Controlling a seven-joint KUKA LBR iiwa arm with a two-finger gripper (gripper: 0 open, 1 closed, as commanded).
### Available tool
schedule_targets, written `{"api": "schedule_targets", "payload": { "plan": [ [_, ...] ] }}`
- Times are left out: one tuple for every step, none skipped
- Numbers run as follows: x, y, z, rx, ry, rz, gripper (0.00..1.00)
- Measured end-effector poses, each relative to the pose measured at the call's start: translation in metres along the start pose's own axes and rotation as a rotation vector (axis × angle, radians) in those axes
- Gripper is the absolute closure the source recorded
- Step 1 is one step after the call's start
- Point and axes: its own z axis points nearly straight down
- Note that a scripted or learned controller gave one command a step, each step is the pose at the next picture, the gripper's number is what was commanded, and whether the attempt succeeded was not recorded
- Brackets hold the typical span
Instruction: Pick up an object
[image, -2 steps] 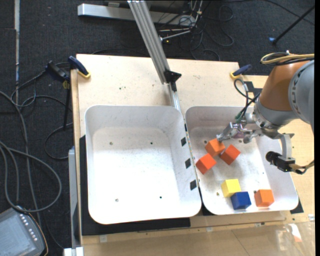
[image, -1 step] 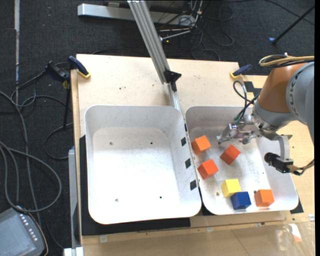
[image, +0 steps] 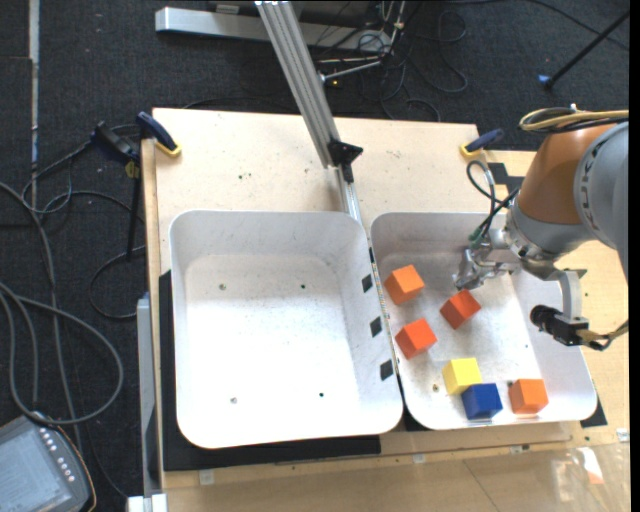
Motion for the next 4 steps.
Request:
{"api": "schedule_targets", "payload": {
  "plan": [
    [-0.002, 0.001, -0.064, -0.004, -0.001, -0.003, 1.0],
    [-0.005, 0.002, -0.108, -0.002, -0.001, -0.002, 1.0],
    [-0.007, 0.004, -0.172, -0.004, -0.002, -0.003, 1.0],
    [0.055, 0.0, -0.164, 0.005, 0.003, -0.008, 1.0]
  ]
}}
